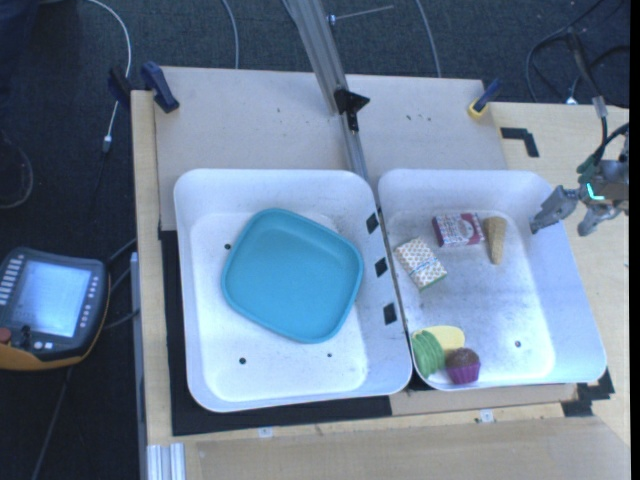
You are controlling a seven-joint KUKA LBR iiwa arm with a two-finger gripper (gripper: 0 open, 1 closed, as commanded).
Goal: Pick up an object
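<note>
Your hand (568, 216) sits at the right edge of the right bin (575, 268), up over its rim, with its two fingers spread apart and nothing between them. So, as far as you can judge from this view, the pick has not begun: nothing is lifted, nothing is touched.

Everything you could take lies in the right bin. Nearest the hand is a tan cone (495, 239), lying just beside a red packet (458, 230) near the bin's back. A little to the left and forward of those lies a patterned box (420, 263), tilted, close to the wall between the bins. At the front edge a green piece (428, 352), a yellow piece (446, 337) and a purple piece (463, 366) huddle together, touching or nearly so.

The left bin (200, 268) holds a blue plate (292, 274), well apart from the hand.

What is left for you is all of it: choose a target, carry the hand in over it, descend, close and lift. The cone looks the shortest reach, though the packet beside it may crowd the fingers.
</note>
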